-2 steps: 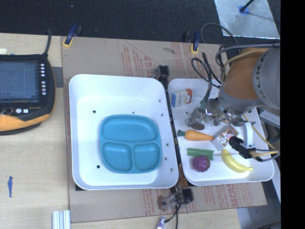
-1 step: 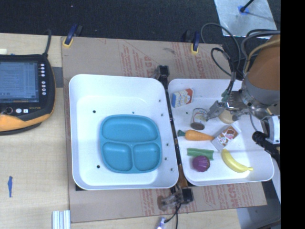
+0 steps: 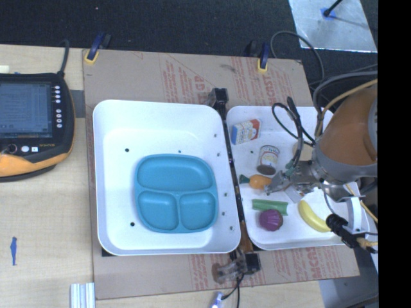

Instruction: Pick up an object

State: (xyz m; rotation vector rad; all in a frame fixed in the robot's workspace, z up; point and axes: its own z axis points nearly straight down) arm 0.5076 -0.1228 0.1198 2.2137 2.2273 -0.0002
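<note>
Bench (image 3: 58,236) of pale wood carries a brown cardboard sheet (image 3: 192,76), and on this sheet two shallow white bins stand side by side, touching along their inner edges. The left bin (image 3: 115,127) holds a blue plate with three compartments (image 3: 175,192), lying flat near the bin's middle.

The right bin (image 3: 257,236) holds several small things. A small carton, white with blue and red, (image 3: 245,131) lies near the far left corner. A small can (image 3: 268,156) is nearer the middle, tilted. Just below it is an orange round thing (image 3: 259,182). A green stick-like piece (image 3: 270,205) lies below the orange one, and a purple round thing (image 3: 271,220) is just beside the green piece, touching it or nearly so. A yellow banana (image 3: 311,215) lies to the right of them, near the front wall.

The arm, with its orange band (image 3: 347,130), reaches in from the right over the right bin. The gripper (image 3: 288,179) is low over the bin, just right of the orange thing and below the can. Whether it is spread or pressed together I cannot tell, because the part is small and dark cables cross it.

A black tablet-like control device (image 3: 29,117) lies on the bench, well left of the bins.
</note>
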